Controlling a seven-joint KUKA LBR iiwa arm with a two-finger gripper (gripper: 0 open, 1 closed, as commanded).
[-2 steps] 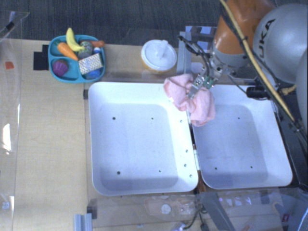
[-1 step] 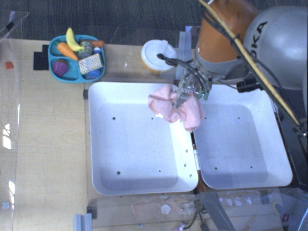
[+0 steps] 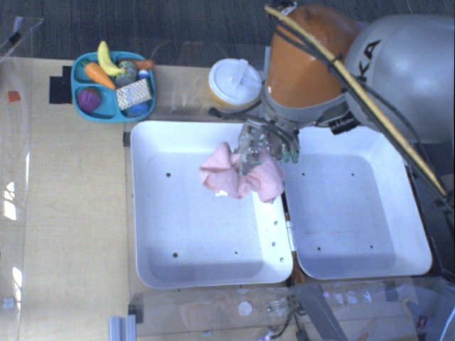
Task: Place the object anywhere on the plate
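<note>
A crumpled pink cloth (image 3: 231,176) is at the upper right of the left white bin (image 3: 178,247). It bunches up to a peak right under my gripper (image 3: 248,163), and its folds droop on either side. The gripper's fingers point down into that peak and are shut on the cloth. The blue divided plate (image 3: 84,112) sits on the bench at the far upper left, outside the bins. It holds toy food: a banana (image 3: 106,60), a carrot (image 3: 98,75), a purple piece (image 3: 89,99) and others. The arm's orange band (image 3: 306,55) hides the bench behind the gripper.
The right white bin (image 3: 355,212) lies under the arm. A round white-lidded yellow container (image 3: 234,82) stands on the bench just behind the left bin, between the gripper and the plate. A black square (image 3: 60,89) lies left of the plate.
</note>
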